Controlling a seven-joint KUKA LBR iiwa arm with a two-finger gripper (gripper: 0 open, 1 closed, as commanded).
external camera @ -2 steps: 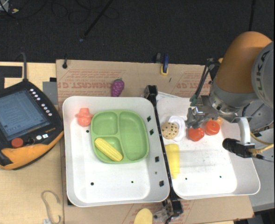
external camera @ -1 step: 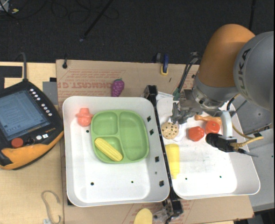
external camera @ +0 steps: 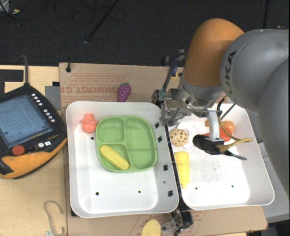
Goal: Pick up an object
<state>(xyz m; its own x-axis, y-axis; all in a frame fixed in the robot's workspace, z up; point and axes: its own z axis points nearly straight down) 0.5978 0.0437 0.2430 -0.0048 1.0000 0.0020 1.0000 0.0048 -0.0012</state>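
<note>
The speckled round cookie [external camera: 179, 137] is lying in the right bin [external camera: 243, 193] just below the gripper [external camera: 168, 118], apart from it, whose grip I cannot tell, while a yellow block [external camera: 182, 167] is lying just beyond the cookie and a green tray [external camera: 135, 132] is sitting in the left bin [external camera: 85, 191].

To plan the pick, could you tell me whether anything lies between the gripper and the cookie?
Nothing visible does: the gripper hangs right beside the cookie, and the yellow toy lies on the cookie's far side.
</note>
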